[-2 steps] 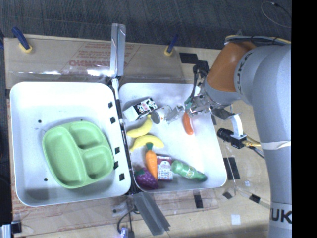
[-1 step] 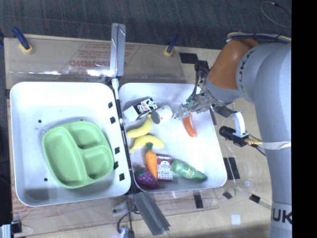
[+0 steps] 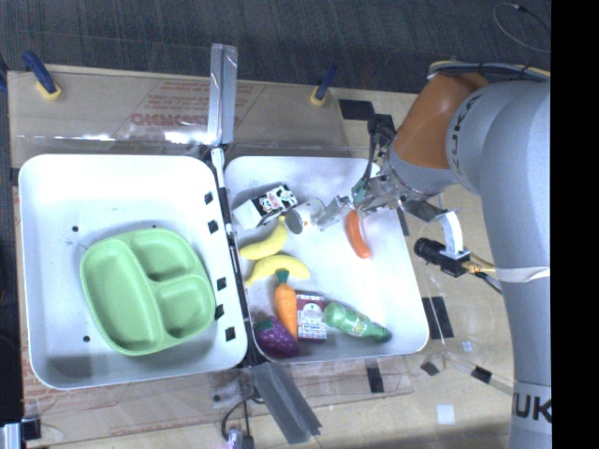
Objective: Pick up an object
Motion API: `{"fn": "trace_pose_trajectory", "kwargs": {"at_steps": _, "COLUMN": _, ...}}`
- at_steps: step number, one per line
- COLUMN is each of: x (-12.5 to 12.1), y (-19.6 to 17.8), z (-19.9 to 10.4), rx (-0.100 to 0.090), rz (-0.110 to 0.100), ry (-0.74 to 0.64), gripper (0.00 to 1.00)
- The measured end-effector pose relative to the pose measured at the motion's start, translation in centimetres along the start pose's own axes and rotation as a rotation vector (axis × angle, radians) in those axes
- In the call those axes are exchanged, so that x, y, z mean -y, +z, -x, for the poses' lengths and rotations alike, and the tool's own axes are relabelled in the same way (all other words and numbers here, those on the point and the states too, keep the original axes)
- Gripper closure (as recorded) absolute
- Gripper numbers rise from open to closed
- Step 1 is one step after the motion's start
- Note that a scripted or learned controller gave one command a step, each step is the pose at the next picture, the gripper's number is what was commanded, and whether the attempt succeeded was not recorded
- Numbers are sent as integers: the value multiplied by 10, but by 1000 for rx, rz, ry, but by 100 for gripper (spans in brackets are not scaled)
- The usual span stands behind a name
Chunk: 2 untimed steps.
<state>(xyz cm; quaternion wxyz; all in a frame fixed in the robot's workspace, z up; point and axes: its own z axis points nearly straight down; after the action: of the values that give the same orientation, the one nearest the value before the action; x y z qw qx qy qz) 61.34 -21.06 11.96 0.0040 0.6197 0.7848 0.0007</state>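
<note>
Two shallow white bins sat side by side on the wooden bench, and the gripper (image 3: 360, 199) hung low in the right bin (image 3: 404, 297), near its upper right corner. I cannot tell its state. Just below it lay an orange sausage-like toy (image 3: 357, 235), the nearest candidate. Farther left were two bananas (image 3: 270, 253), a carrot (image 3: 284, 303), a green bottle (image 3: 354, 323) and purple grapes (image 3: 274, 337). A green divided plate (image 3: 148, 290) lay in the left bin (image 3: 47, 185). Nothing seemed lifted yet; I judge the approach step, and next it needed to close around one toy.
</note>
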Motion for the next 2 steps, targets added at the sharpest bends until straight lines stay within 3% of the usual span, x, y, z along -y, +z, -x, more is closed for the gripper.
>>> {"fn": "trace_pose_trajectory", "kwargs": {"at_steps": 1, "x": 13, "y": 17, "z": -4, "rx": 6, "rz": 11, "ry": 8, "gripper": 0}}
{"fn": "trace_pose_trajectory", "kwargs": {"at_steps": 2, "x": 11, "y": 6, "z": -3, "rx": 8, "rz": 14, "ry": 3, "gripper": 100}}
